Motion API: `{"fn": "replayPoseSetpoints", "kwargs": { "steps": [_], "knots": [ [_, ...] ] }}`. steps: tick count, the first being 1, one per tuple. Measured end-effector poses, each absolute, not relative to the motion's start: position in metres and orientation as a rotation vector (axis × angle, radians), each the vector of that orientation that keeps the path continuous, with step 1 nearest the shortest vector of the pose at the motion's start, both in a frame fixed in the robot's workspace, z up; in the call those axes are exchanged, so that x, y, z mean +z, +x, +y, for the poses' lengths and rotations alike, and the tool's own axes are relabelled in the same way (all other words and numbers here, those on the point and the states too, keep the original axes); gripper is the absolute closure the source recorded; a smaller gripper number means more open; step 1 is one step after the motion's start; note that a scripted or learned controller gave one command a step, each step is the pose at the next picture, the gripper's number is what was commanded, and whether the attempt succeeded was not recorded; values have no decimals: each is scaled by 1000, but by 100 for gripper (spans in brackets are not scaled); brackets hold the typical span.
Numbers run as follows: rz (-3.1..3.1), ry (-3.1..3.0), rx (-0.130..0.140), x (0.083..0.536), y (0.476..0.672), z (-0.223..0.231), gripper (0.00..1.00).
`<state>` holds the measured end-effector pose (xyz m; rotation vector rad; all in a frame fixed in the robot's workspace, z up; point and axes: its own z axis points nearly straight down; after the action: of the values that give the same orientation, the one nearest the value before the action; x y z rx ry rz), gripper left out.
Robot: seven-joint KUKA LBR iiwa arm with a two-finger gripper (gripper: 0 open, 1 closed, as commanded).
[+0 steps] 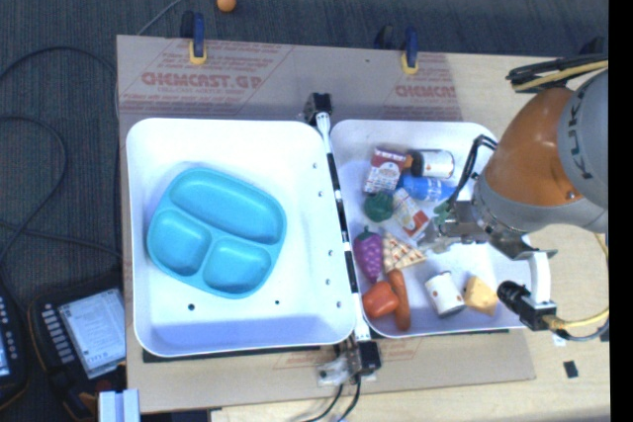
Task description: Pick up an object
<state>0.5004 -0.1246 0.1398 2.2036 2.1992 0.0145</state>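
Gripper [442, 230] low over right bin [475, 129], grip state unclear, possibly touching waffle-patterned piece [403, 253]. Purple grapes [368, 254] just left; white cup [444, 293], yellow chunk [482, 295] below. Blue divided tray [216, 230] sits in left bin [227, 135].

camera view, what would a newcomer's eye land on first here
Probably the big blue divided tray, lying alone in the left white bin. Next, the arm's orange band at the right, above the right white bin, which holds a crowded jumble of small things, among them purple grapes and an orange carrot near its left wall.
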Motion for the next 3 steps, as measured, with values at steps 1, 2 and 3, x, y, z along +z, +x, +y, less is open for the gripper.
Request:
{"fn": "replayPoseSetpoints", "kwargs": {
  "steps": [1, 2, 3],
  "knots": [
    [2199, 2204, 14, 140, 500, -125, 0],
    [2213, 2219, 3, 88, 486, -102, 0],
    [2212, 2218, 7, 98, 487, -101, 100]
  ]
}}
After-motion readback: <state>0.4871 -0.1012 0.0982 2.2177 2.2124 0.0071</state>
